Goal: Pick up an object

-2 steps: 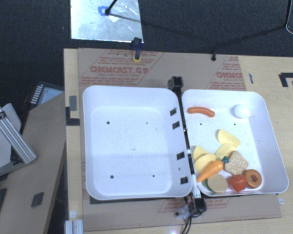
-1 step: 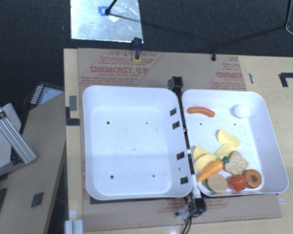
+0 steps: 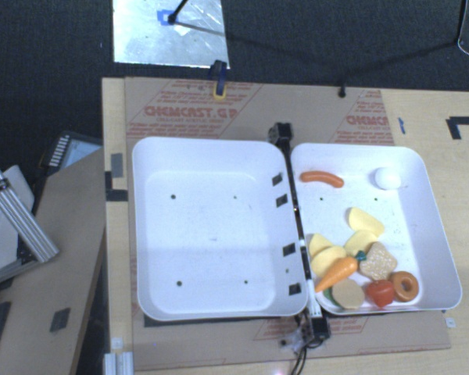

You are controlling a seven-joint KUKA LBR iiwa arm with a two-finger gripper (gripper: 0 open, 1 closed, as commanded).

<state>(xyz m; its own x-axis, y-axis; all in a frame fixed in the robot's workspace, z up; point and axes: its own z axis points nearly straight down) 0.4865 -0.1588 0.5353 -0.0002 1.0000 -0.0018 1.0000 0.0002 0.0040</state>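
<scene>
Camera view, looking down at a slant on two white bins side by side. The right bin (image 3: 440,233), on the side from which the claw reaches in, holds all the toy food. The left bin (image 3: 144,233) lies beyond it, farther from that approach. A sausage (image 3: 321,178) and a white ball (image 3: 388,178) lie apart from each other along the right bin's far edge, each with bare floor around it. The remaining pieces crowd the near corner: a carrot (image 3: 338,272) rests tilted against yellow pieces (image 3: 326,253), a bread slice (image 3: 377,262) touches a doughnut (image 3: 405,285) and a red tomato (image 3: 381,292), and a round bun (image 3: 348,294) sits just beside the carrot's tip. Judged from this layout, the scattered far items would suit a first grasp because nothing blocks fingers closing around them, whereas the packed cluster risks nudging neighbours. Whether the claw is apart or together cannot be told; no object is lifted yet.
</scene>
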